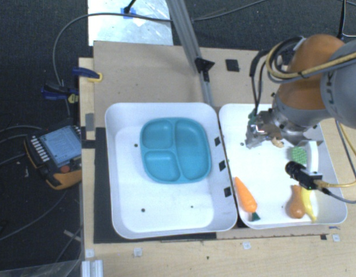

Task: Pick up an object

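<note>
One gripper low over right bin

We are looking down at a slant from one fixed camera above the tan wooden bench, far enough back to be taking in both shallow white plastic bins, side by side, plus dark carpeted floor at left.

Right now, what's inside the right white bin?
In the right white bin: an orange toy carrot, a green block, a yellow-orange squash toy. The gripper and arm cover the bin's upper part.
</note>
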`<state>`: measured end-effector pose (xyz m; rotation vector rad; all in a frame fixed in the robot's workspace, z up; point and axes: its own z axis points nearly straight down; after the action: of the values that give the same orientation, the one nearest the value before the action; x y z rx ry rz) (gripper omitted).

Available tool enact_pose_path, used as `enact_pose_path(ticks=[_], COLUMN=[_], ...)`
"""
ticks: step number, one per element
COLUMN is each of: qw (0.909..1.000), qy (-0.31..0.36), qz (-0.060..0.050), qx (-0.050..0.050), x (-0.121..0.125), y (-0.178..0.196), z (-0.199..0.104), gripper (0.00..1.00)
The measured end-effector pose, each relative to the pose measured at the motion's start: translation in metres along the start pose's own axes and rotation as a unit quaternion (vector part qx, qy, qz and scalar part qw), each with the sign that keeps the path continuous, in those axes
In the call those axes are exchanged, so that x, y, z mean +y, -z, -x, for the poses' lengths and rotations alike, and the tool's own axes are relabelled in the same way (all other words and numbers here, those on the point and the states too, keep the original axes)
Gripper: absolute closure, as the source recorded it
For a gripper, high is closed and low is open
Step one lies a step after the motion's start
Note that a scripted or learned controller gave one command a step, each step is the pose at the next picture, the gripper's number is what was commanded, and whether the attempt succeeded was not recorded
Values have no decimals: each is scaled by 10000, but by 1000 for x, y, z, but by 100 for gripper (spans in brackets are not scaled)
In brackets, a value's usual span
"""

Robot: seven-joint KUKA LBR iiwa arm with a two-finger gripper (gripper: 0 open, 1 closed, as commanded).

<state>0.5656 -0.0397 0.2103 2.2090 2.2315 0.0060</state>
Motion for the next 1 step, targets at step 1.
enact_pose_path(ticks=[1], qw=[10000], qy=[9], qz=[-9], qx=[8], x=[4], y=[5], z=[-61], gripper=[100])
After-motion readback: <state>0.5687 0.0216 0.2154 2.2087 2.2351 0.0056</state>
